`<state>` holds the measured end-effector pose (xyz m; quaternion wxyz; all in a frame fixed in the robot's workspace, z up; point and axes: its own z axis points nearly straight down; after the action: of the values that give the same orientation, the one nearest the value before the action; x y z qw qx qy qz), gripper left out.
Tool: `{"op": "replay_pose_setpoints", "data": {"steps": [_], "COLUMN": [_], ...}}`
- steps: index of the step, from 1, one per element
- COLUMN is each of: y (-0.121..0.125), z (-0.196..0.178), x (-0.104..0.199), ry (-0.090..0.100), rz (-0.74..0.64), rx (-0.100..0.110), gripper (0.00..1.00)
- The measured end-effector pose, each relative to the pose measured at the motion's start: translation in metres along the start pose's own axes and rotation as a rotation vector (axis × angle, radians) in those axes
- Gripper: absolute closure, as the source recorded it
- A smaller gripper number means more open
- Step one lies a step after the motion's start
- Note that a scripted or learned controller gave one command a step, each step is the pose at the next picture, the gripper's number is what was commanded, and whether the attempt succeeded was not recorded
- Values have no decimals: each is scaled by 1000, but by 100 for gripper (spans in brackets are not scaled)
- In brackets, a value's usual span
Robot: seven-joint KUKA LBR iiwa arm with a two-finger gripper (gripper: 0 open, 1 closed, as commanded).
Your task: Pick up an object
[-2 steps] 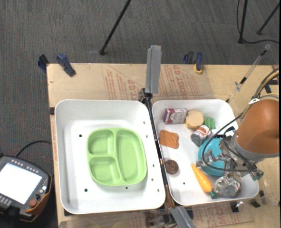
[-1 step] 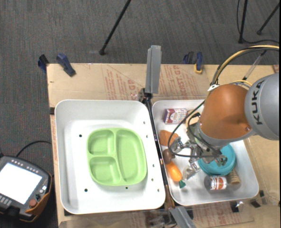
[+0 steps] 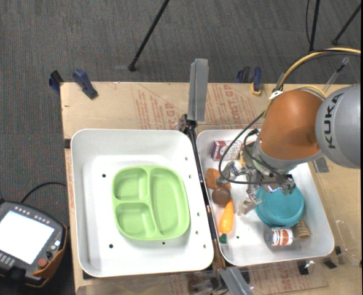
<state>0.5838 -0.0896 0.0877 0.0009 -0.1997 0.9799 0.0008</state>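
In the right bin: the grey arm with the orange band [image 3: 290, 129] hangs over the shallow white right-hand bin [image 3: 321, 196], which holds the candidates for picking.
Step in hand: by my reading, the approach; nothing is lifted yet.
Gripper: the two-finger gripper [image 3: 250, 203] sits low beside the teal round bowl [image 3: 281, 206] (whether its tips part or meet, I cannot tell).
Nearest things: a brown rounded object [image 3: 220, 195] and an orange carrot-shaped toy [image 3: 227, 217] lie just to its left; a small labelled can [image 3: 281, 236] lies on its side below the bowl.
Next move: likely a short descent onto one item, clear of the bowl's rim.
Pose: wrist pointing steeply down, body entering from the right.
Left bin: a green divided plastic tray [image 3: 150, 202] rests there, well apart.
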Motion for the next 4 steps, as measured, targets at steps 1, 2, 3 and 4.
{"op": "replay_pose_setpoints", "data": {"steps": [1,2,3,4], "y": [-4,-2,-2,-20], "z": [1,-9,-9,1], "x": [43,42,42,32], "ry": [2,1,1,2], "rz": [33,30,29,11], "rx": [-1,-2,-3,-1], "gripper": [0,100,0,0]}}
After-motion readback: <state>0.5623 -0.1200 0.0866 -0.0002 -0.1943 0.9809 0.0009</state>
